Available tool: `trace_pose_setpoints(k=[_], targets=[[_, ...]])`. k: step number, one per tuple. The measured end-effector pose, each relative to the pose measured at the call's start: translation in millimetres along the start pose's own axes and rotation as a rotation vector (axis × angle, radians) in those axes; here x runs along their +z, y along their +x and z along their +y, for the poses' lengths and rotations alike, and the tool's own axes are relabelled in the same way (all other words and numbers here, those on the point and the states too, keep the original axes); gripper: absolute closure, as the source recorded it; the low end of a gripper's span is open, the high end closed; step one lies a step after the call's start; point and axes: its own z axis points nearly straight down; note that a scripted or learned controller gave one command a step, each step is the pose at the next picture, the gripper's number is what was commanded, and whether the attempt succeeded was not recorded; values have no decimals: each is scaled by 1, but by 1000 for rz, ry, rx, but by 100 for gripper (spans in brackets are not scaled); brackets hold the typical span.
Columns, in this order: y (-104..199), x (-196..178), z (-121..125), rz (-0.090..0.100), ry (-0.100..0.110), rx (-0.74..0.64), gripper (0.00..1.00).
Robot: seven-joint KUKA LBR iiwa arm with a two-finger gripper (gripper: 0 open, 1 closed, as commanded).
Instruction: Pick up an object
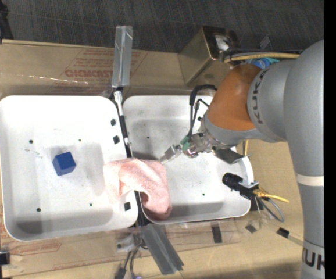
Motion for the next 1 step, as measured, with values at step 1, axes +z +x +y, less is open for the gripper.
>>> trace_pose_setpoints(k=[1], targets=[[25,5,14,0,0,0,0]])
